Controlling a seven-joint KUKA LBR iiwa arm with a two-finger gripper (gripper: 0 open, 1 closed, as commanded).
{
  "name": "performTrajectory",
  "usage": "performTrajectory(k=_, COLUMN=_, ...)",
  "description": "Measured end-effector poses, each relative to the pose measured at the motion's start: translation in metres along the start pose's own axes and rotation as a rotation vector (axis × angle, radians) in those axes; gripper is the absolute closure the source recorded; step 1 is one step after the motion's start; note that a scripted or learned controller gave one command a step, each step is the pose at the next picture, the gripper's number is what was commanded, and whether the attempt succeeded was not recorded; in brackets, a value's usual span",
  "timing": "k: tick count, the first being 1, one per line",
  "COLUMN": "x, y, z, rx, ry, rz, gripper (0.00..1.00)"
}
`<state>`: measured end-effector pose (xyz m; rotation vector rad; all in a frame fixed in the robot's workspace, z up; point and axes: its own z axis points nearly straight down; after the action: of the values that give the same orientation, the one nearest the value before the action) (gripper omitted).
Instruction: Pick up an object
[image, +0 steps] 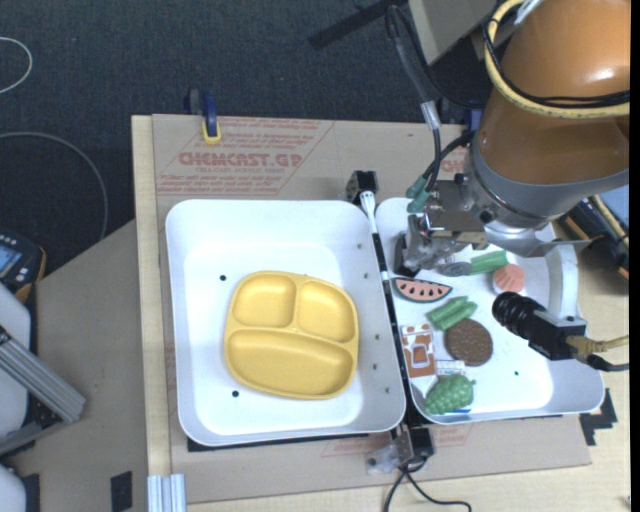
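Grey metal gripper (425, 240) sits low over the far-left corner of the right bin (560, 395), finger state cannot tell, nothing seen held. Just below it a watermelon slice (420, 290); nearer the camera a green pickle (452, 311), brown cookie (468, 341), patterned card (419, 350), green grapes (449, 392). Green piece (488, 262) and pink round (508, 279) lie right of the gripper. Left bin (190, 300) holds a yellow divided plate (292, 333). Cardboard-topped bench (250, 155), dark carpet around.

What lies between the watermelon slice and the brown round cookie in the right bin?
In the camera view, a green pickle-like piece lies between the watermelon slice and the brown cookie.
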<state>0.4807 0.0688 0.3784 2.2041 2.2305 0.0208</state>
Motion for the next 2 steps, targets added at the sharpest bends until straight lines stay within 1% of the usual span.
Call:
performTrajectory(k=1, x=-0.005, y=0.002, z=-0.003, rx=0.009, ry=-0.005, rz=0.01, gripper=1.0)
performTrajectory(k=2, x=-0.028, y=-0.004, z=0.107, rx=0.024, ry=-0.006, rz=0.016, gripper=1.0)
